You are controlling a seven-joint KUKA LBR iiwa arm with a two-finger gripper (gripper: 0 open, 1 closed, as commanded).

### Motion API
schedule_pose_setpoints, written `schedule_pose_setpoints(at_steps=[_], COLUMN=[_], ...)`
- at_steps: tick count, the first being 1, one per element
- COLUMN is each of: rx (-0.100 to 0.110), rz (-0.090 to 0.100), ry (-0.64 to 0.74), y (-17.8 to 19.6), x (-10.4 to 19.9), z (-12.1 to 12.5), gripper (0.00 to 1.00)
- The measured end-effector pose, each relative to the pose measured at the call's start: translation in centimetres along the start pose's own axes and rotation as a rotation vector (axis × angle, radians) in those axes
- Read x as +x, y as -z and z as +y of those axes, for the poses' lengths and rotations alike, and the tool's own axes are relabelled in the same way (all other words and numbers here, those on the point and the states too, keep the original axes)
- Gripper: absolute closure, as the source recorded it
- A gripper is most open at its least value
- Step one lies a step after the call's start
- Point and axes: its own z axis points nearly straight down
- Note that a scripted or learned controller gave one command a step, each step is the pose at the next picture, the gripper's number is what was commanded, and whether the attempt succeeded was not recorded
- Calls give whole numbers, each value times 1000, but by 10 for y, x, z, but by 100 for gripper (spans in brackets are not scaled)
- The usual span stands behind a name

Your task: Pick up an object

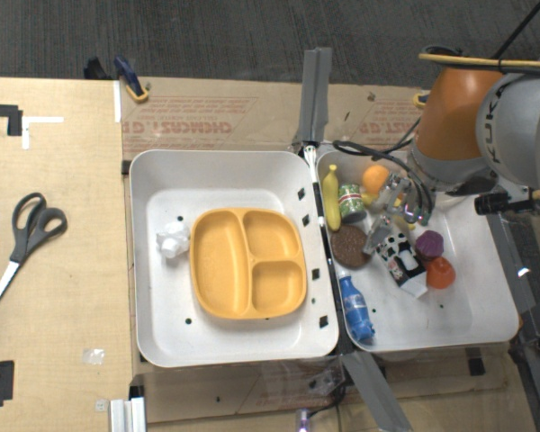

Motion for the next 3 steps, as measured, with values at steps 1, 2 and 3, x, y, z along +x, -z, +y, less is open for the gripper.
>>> schedule_pose_setpoints(at_steps=[1,2,3], rx=[-18,-18,-23], rz=[-54,-58,-48], ry=[-66,-63,-313], y=[2,12,-5], x=[41,40,128], z=[-34,-33,-83], gripper=[0,100,100])
